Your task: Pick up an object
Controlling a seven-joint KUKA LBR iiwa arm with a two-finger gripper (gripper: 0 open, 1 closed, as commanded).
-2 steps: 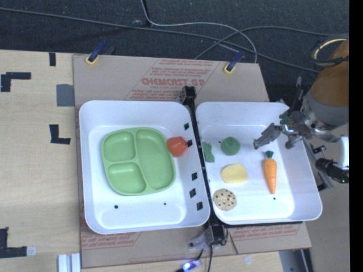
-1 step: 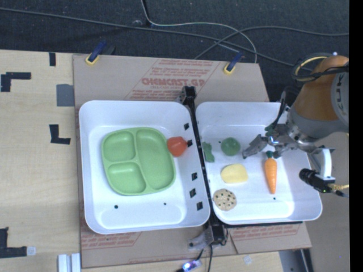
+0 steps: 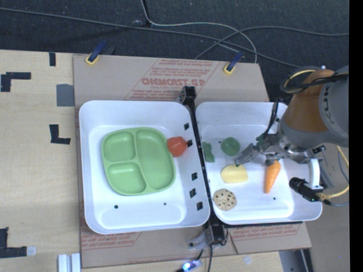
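In the right bin point(image 3: 283, 211) lie an orange carrot point(image 3: 271, 177), a pale yellow lump point(image 3: 234, 174), a round green piece point(image 3: 229, 146), a small dark green piece point(image 3: 208, 152) and a speckled cookie point(image 3: 224, 199). My gripper point(image 3: 258, 157) hangs low over the middle of this bin, open. One finger point(image 3: 245, 156) points at the yellow lump's upper right edge and the other finger point(image 3: 271, 158) sits just above the carrot's thick end. Nothing is between them. A red ball point(image 3: 177, 146) lies in the left bin point(image 3: 91, 123).
A green divided plate point(image 3: 138, 160) fills much of the left bin, with the red ball at its right edge. A black divider point(image 3: 195, 152) runs between the bins. The arm's orange band point(image 3: 306, 109) looms over the right bin's far right corner. Cables cross the dark floor behind.
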